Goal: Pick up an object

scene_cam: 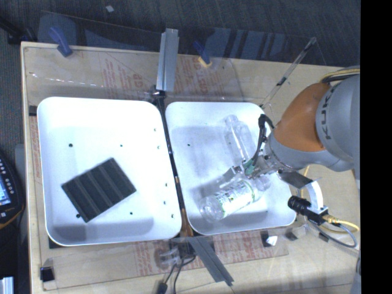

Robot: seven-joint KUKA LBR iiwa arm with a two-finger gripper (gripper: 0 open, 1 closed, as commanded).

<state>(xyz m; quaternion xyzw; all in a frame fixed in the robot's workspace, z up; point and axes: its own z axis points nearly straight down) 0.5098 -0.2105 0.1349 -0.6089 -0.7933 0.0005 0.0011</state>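
Two clear plastic bottles lie in the right bin (pixel 184 164). One bottle (pixel 236 136) points toward the bin's back. The other, a labelled bottle (pixel 229 202), lies on its side near the front wall. My gripper (pixel 243 171) is low in the right bin between the two bottles, just above the labelled one's upper end. Clear plastic and glare blur the gripper's tip, and I cannot see whether it touches either bottle. A black ribbed slab (pixel 98 189) lies flat in the left bin (pixel 55 121), far from the gripper.
The grey arm with its orange band (pixel 300 127) reaches over the right bin's right wall. A grey metal bar (pixel 166 60) stands behind the divider between the bins. The bench edge runs along the front below both bins.
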